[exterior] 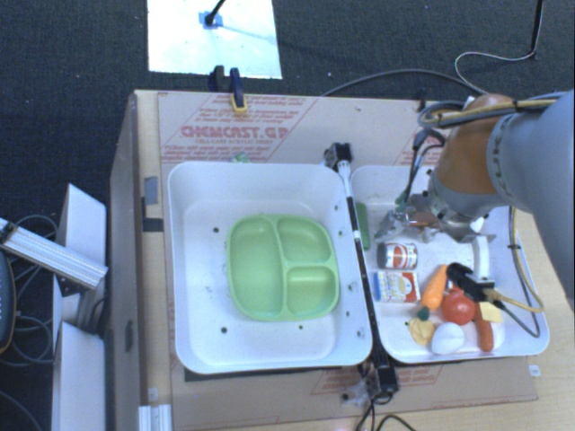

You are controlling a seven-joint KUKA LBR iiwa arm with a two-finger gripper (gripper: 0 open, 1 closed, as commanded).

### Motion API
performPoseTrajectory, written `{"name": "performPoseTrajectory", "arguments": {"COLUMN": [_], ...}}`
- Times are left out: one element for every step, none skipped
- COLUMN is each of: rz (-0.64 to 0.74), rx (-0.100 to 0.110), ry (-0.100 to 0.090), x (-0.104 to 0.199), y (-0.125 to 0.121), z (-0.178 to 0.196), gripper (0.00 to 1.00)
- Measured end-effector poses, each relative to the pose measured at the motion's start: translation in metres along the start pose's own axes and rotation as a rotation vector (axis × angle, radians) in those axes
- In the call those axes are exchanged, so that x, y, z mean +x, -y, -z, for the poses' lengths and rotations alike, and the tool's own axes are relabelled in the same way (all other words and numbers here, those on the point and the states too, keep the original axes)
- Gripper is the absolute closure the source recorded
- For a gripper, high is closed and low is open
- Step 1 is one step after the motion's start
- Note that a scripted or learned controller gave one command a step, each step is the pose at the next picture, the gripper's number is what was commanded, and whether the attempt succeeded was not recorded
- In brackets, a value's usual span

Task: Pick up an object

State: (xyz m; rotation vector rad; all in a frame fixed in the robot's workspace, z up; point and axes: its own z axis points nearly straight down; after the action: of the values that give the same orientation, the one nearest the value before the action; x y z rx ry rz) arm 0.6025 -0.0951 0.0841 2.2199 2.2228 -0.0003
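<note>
My gripper (402,224) hangs over the upper left part of the right bin (382,180), just above a red and white can (397,256) lying on its side. Nothing shows between the fingers. Below the can lies a small printed carton (395,286). To its right are an orange carrot (434,287), a red tomato (458,308), a white egg (447,338), a yellow piece (420,330), a reddish sausage (486,336) and a yellow cheese wedge (490,312). A green stick (361,225) lies along that bin's left wall.
The left bin (198,241) holds a light green divided plate (282,266). A black rod (354,232) runs along the wall between the two bins. The arm (503,155) comes in from the right above the right bin's far side.
</note>
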Motion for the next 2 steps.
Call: {"name": "performPoseTrajectory", "arguments": {"rz": [0.003, 0.0], "rx": [-0.003, -0.003], "ry": [0.0, 0.002], "x": [0.009, -0.04], "y": [-0.063, -0.067], "z": [0.001, 0.001], "gripper": [0.0, 0.0]}}
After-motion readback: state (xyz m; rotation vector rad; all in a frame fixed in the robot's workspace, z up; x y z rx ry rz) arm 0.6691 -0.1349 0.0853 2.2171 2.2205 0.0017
